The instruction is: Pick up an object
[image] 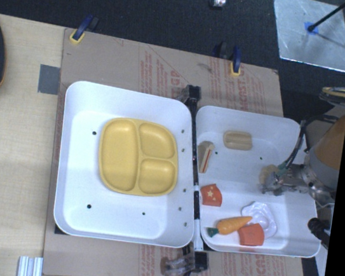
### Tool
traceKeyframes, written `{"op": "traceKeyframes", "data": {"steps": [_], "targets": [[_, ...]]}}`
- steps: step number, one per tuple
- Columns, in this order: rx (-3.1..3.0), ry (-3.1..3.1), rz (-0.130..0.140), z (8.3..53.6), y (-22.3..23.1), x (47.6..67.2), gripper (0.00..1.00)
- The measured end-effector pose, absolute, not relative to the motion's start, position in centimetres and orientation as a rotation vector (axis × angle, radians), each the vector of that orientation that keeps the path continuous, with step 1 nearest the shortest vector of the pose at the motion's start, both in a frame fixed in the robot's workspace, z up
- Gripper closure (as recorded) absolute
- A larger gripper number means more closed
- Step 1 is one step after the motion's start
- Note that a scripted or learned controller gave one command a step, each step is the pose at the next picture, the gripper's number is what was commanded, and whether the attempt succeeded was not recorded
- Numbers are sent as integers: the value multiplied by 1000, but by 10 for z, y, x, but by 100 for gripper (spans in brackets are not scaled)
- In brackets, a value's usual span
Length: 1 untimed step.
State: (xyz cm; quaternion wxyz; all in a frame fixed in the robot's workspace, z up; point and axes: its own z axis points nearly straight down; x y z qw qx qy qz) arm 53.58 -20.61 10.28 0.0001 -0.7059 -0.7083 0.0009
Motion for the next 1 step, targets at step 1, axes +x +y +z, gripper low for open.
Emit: {"op": "traceKeyframes", "data": {"steps": [1], "targets": [[-2215, -2231, -2, 103, -184, 592, 100]]}}
